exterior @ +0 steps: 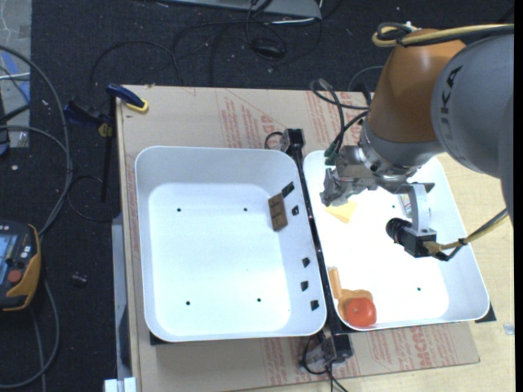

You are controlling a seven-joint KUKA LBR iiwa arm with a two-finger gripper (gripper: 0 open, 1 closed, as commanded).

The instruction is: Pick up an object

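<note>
My gripper [337, 194] hangs over the upper left part of the right bin [458, 256], just above a pale yellow wedge-shaped piece [344, 211] that lies on the bin floor. The gripper's dark body hides its fingertips and part of the yellow piece. A red tomato-like ball [359, 310] rests in the near left corner of the same bin, touching an orange stick [335, 282]. In the left bin [163, 219], a small brown block [278, 213] lies near the right wall.
The arm's grey and orange wrist [409, 96] covers the back of the right bin. A black cable fitting [409, 235] hangs over the bin's middle. Black clips [306, 261] line the wall between the bins. Cables lie on the floor beyond the bench.
</note>
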